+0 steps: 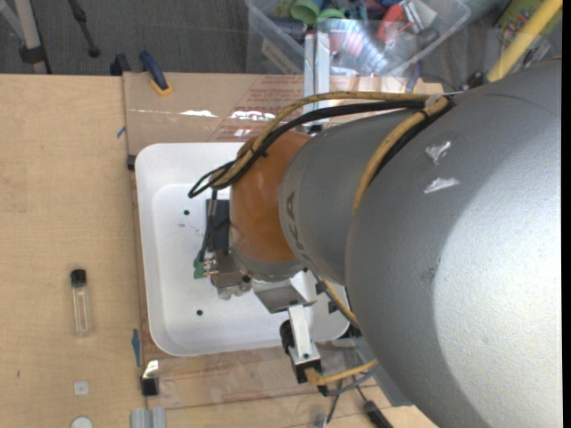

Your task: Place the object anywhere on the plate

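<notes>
My arm (428,239), grey with its orange band (263,203), reaches in from the right and covers most of the view. It hangs over the left white bin (165,248), hiding that bin's right half. My gripper's end (221,276), a dark block with a green board and cables, sits low over the middle of the bin. A white bracket (299,328) sticks out below the wrist toward the bin's front rim. Two small dark specks (198,311) lie on the bin floor.
A small glass vial with a black cap (80,301) lies on the wooden bench left of the bin. A blue clamp (158,78) sits behind the bin. A clear tub of colourful toys (357,16) stands at the back.
</notes>
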Robot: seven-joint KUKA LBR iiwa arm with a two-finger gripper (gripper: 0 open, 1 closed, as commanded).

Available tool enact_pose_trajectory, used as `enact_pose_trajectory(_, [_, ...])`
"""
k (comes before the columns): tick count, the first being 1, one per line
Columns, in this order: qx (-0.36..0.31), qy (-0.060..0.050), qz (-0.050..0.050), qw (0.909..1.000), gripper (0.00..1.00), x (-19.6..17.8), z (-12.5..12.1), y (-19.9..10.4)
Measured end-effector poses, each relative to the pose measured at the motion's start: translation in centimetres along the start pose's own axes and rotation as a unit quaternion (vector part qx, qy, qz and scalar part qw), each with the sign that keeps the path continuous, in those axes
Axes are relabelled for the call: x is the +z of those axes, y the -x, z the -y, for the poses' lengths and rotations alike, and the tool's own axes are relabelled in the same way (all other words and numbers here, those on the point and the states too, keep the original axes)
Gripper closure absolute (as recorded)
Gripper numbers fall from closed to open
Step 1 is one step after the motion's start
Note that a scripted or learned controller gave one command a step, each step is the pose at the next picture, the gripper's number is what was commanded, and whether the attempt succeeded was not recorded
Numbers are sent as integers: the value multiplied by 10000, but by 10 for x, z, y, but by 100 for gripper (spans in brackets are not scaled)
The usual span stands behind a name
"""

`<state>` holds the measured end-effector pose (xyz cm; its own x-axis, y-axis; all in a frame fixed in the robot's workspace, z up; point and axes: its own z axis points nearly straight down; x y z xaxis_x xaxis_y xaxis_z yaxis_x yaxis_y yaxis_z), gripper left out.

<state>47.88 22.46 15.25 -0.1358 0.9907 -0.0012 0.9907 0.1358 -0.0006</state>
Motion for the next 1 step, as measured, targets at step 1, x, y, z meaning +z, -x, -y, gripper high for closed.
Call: enact_pose_trajectory(1, [-696,5,-2,9976,100,-106,-70,23])
